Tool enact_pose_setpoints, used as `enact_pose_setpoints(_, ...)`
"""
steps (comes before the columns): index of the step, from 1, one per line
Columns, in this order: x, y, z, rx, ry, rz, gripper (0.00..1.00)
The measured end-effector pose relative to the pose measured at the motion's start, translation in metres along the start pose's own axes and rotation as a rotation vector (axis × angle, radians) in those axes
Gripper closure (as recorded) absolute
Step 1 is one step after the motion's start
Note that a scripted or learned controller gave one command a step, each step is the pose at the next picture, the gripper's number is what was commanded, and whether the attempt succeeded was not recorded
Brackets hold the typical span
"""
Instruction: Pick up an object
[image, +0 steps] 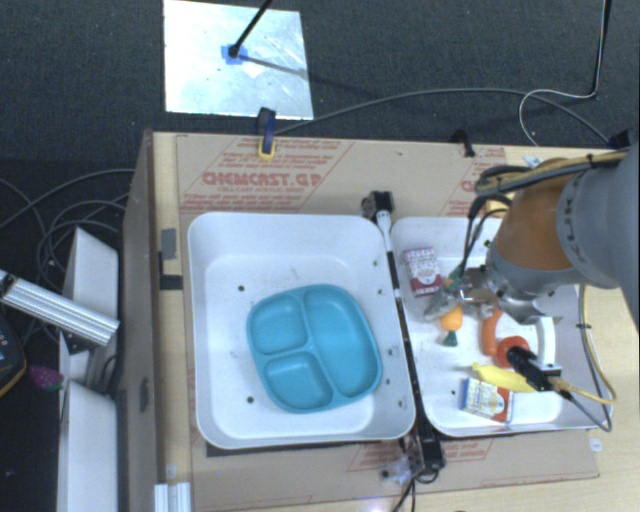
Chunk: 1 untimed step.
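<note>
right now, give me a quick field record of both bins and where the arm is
left bin: holds a blue three-compartment tray
right bin: small red-and-white carton, toy carrot, orange piece, yellow banana, small box
arm: reaches in from the right, over the right bin
gripper: low, right by the carrot
hold: cannot tell

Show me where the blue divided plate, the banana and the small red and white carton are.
blue divided plate (315, 347): camera view, its middle where the dividers meet.
banana (497, 376): camera view, middle of its yellow body.
small red and white carton (421, 270): camera view, its printed face.
</note>
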<state>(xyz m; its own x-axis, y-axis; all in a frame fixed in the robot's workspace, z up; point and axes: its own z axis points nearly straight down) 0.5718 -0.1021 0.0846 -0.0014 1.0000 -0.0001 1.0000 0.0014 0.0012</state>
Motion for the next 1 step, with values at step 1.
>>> enact_pose_setpoints(1,0.0002,0.0008,-0.0105,-0.002,0.0,-0.001,1.0)
